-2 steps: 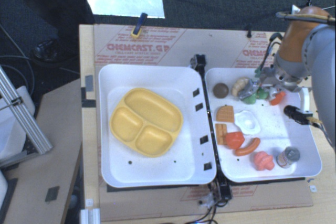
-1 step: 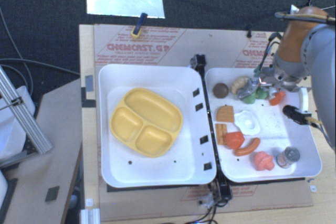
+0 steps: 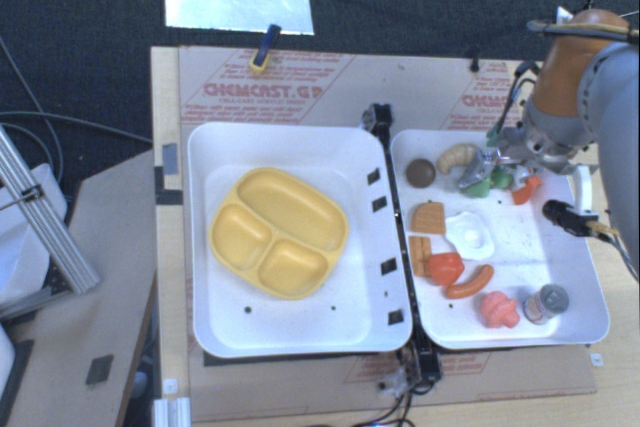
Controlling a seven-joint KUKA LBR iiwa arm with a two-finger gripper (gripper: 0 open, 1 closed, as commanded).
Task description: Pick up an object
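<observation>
A: What is in the bins?
B: The left bin [image 3: 200,245] holds a smooth yellow divided tray [image 3: 279,232]. The right bin [image 3: 590,310] holds small plastic food, crowded, with some room near its right wall.
A: And the gripper [image 3: 478,175]?
B: Low at the far edge, beside a green piece [image 3: 499,180] and a beige one [image 3: 457,156]. Open or closed, I cannot tell.

A yellow divided tray [image 3: 279,232] sits in the left bin [image 3: 200,215]. Right of it, the gripper [image 3: 478,175] hangs over toy food near a green piece [image 3: 497,180].
</observation>
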